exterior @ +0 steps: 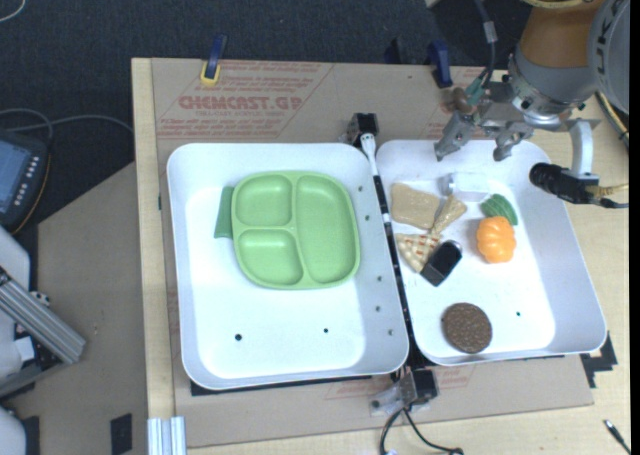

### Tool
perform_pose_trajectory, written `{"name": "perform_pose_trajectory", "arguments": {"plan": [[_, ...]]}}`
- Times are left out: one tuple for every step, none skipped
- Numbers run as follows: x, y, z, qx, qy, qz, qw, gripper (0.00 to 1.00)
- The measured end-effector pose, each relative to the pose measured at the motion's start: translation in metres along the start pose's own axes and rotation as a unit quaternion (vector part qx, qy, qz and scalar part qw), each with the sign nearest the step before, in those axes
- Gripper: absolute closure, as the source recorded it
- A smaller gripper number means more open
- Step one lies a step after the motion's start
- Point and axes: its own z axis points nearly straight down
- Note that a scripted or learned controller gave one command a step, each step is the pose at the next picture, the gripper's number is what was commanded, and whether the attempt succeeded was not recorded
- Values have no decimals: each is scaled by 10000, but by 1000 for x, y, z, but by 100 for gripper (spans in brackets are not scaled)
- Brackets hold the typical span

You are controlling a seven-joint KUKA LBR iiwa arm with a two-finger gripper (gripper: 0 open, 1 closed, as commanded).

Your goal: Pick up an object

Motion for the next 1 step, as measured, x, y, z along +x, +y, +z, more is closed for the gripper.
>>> {"name": "perform_pose_trajectory", "arguments": {"plan": [[0,3,-9,-72,-9,-11,10000,0]]}}
